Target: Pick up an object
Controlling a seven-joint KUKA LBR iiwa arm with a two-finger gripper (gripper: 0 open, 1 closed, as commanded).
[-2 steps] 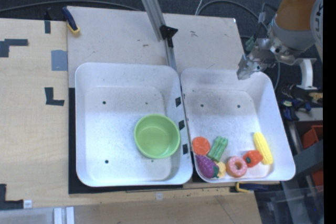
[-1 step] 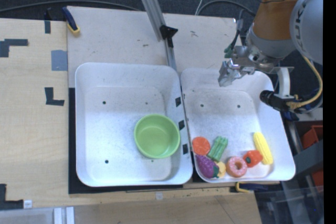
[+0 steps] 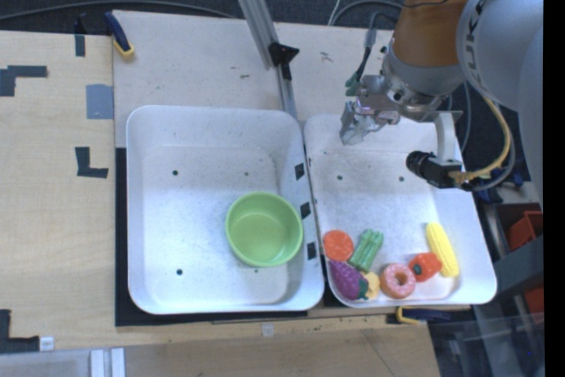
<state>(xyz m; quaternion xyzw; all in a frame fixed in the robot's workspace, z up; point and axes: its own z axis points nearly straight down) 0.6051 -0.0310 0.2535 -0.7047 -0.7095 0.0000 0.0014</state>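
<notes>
Gripper [image 3: 356,130], finger state unclear, hangs over the far end of the right bin [image 3: 388,190], one of two white bins, well apart from six toy foods [image 3: 388,265] clustered at its near edge; the left bin [image 3: 177,190] holds one green bowl [image 3: 263,229].

Grey arm [image 3: 494,22] enters from upper right of frame, orange band above wrist. Wrist angled down-left. Tool [image 3: 355,130] right of frame centre, pointing downward, nothing visible between fingers.

We can read no text, label or number anywhere. We find no brand or sign either.
</notes>
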